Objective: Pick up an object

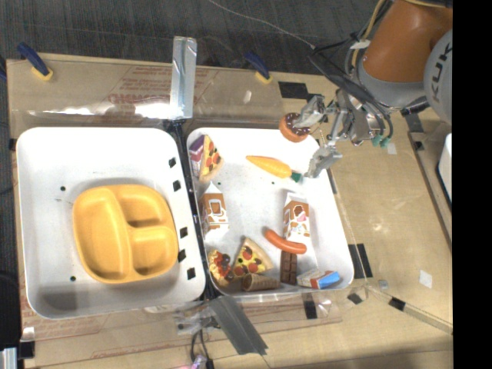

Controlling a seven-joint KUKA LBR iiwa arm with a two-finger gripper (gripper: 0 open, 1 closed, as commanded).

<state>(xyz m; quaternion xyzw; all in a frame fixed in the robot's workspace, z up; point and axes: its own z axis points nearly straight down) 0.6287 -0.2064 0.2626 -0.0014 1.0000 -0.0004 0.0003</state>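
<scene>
Claw (319, 141) is seen above the right bin (338, 229) far corner w/ a donut (293, 127) apparently pinched at one finger, grip not certain, so the lift is best done slow & straight up, w/o jerks.
</scene>
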